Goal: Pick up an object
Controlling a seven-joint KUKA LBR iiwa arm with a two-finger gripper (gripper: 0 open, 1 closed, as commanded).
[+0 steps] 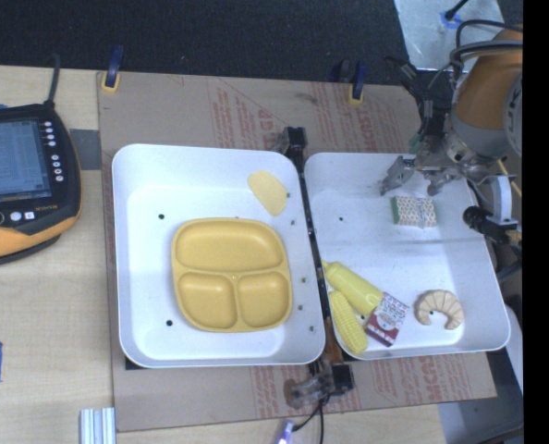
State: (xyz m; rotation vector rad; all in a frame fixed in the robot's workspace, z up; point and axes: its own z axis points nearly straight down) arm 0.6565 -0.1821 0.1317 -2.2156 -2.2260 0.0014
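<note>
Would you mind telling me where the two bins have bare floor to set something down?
Left bin: the strip left of the yellow divided plate, and the back edge beside the yellow chip. Right bin: the middle floor between the patterned packet and the croissant. Crowded: the near-left corner with two corn cobs and the red packet, and under the gripper.

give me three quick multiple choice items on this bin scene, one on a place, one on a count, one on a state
1. Where is the yellow divided plate?
A. left bin
B. right bin
C. on the bench

2. How many corn cobs lie in the right bin?
A. one
B. two
C. four

3. How does the gripper stand?
A. above the patterned packet, not holding it
B. lifting the croissant
C. over the left bin

Answers: 1 A, it sits inside the left bin. 2 B, two corn cobs lie side by side. 3 A, the packet lies flat below it.
</note>
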